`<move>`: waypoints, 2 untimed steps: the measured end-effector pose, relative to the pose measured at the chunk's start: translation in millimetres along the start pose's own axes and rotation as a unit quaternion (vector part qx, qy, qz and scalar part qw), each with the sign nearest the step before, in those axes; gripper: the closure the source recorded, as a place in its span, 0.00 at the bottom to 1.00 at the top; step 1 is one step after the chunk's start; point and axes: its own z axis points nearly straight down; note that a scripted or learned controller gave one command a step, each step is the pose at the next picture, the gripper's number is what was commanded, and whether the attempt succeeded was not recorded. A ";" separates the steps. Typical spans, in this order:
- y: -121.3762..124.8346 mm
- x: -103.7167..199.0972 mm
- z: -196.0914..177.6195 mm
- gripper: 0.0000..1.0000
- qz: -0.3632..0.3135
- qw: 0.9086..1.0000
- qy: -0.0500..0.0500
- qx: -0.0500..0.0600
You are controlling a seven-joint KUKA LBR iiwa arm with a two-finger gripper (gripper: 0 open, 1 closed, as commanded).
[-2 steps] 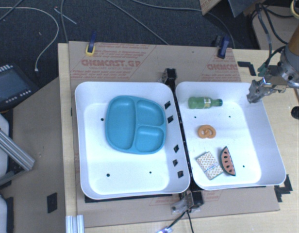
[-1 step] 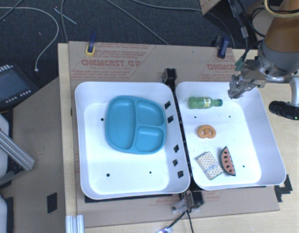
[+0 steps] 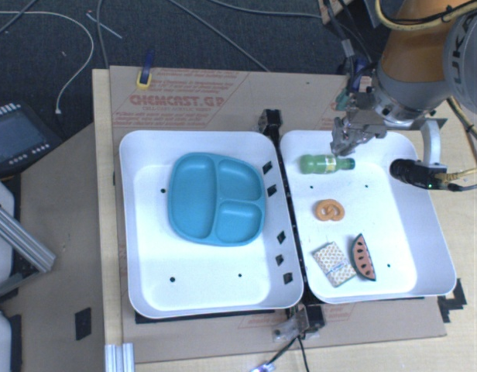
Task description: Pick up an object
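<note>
Glossy white plastic bins (image 3: pixel 145 277) (smooth), matt blue plastic divided plate (image 3: pixel 217 199), brown cardboard sheet (image 3: pixel 192 95) beneath.

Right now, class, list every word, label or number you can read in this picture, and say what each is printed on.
"CHEMCAST GP": red print on the brown masking paper of the sheet behind the bins; the smaller red lines around it are too blurred to read.
Green bottle: label too small to read.
Small packet: print too blurred to read.
</note>
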 end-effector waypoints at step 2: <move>24.2 117.1 2.2 1.00 0.000 1.000 0.000 -0.001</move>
